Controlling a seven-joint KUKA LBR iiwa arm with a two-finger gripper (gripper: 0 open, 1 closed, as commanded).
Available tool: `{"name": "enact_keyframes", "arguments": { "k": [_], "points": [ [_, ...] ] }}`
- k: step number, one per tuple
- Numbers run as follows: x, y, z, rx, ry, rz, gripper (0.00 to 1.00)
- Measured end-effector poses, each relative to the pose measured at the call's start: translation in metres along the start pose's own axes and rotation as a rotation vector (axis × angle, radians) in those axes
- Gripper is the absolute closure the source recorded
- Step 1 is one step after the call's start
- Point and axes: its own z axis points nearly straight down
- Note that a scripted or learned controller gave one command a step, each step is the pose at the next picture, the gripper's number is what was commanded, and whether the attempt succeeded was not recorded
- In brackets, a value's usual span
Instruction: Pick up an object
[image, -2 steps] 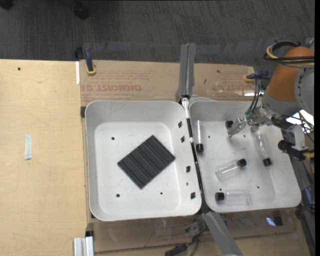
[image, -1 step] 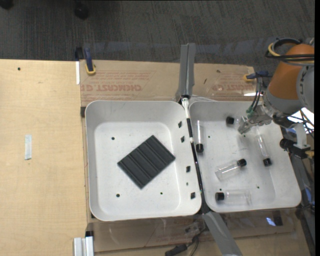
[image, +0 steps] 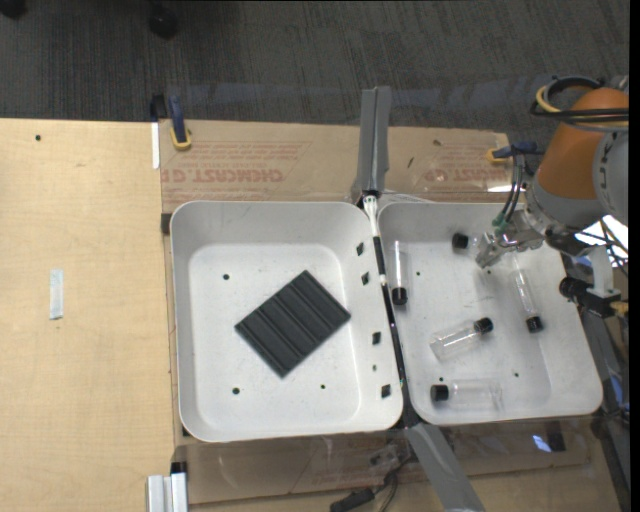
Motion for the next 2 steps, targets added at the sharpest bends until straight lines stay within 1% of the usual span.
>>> {"name": "enact_keyframes", "arguments": {
  "k": [1, 2],
  "points": [
    [-0.045, 0.013, -0.059, -0.001, 0.001, -0.023, 0.00],
    [-0.046, 0.017, -0.143, -0.001, 0.001, -0.053, 0.00]
  ]
}}
